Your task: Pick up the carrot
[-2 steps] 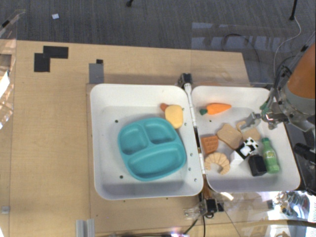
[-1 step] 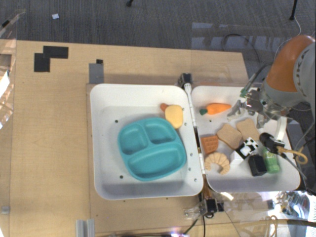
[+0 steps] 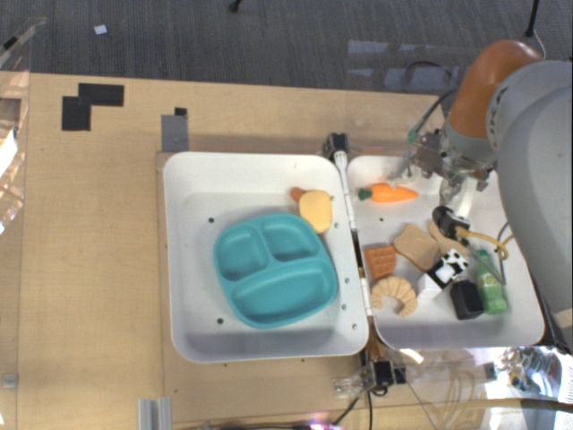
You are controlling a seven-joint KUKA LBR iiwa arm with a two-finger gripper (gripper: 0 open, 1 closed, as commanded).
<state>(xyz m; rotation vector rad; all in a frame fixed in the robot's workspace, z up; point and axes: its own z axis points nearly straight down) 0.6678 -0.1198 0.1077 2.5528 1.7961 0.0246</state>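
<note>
Carrot (image 3: 390,193) unobstructed in right bin (image 3: 421,331), bread slice (image 3: 417,245), croissant (image 3: 397,294) well apart

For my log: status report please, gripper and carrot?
Gripper close beside carrot. Carrot lies free in right bin, far left corner. Nothing on it.

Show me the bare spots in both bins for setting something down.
Left bin: bare floor behind the teal plate, left of the yellow food, and along its front wall. Right bin: crowded from carrot to croissant; a bare strip along the front wall.
</note>
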